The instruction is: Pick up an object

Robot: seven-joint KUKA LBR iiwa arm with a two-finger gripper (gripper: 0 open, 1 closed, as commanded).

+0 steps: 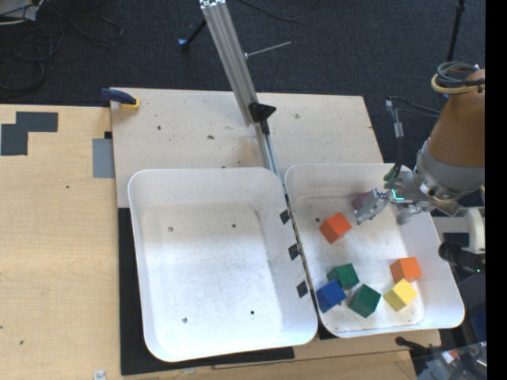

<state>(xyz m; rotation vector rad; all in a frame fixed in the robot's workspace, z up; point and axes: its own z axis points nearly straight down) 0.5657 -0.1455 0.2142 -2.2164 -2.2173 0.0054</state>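
Note:
The right bin holds several small blocks. An orange block lies near its middle left. A green block, a blue block and a dark green block cluster at the front. A yellow block and a second orange block sit at the front right. My gripper hangs over the bin's back right part, up and to the right of the nearer orange block. Its fingers stand apart and open, with no block seen between them.
The left bin lies beside the right one, a divider with black clips between them. A slanted aluminium post rises behind the bins. A blue and yellow clamp sits at the bench's back left corner.

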